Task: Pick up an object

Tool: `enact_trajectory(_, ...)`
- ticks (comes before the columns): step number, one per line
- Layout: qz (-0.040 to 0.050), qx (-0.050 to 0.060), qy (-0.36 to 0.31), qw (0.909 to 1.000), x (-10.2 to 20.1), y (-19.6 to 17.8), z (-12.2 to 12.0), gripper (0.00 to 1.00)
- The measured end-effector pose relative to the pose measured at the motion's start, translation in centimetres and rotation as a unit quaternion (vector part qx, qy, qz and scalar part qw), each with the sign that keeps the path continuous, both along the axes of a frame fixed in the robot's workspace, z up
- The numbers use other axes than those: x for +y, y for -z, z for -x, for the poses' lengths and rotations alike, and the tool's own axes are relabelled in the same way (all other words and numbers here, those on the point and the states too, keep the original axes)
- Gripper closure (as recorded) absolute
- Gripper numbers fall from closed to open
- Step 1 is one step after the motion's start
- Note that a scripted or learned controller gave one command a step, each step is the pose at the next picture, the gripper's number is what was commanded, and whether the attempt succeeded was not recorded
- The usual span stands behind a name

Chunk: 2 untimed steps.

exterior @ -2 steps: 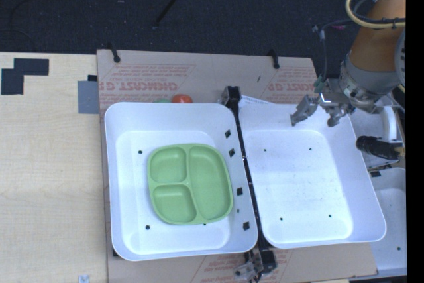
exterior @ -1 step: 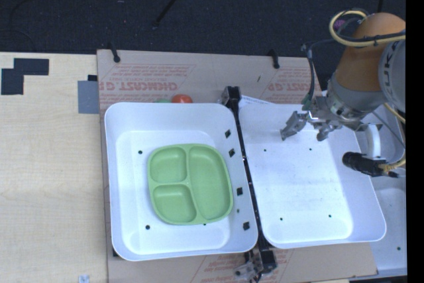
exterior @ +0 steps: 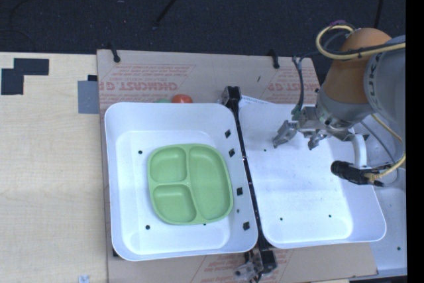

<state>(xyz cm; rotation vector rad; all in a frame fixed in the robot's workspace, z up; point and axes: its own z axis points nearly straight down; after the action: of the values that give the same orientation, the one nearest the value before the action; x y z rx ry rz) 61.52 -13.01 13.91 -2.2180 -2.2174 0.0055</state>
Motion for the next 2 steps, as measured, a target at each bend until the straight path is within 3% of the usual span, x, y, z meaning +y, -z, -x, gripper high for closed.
enact_trajectory(1,-0.0001,0.000,0.001,1.0000,0.2,5.4,0.1,0.00)
enact_trajectory(2,0.0002,-0.001,0.002,1.0000,0.1,4.1,0.0,1.00)
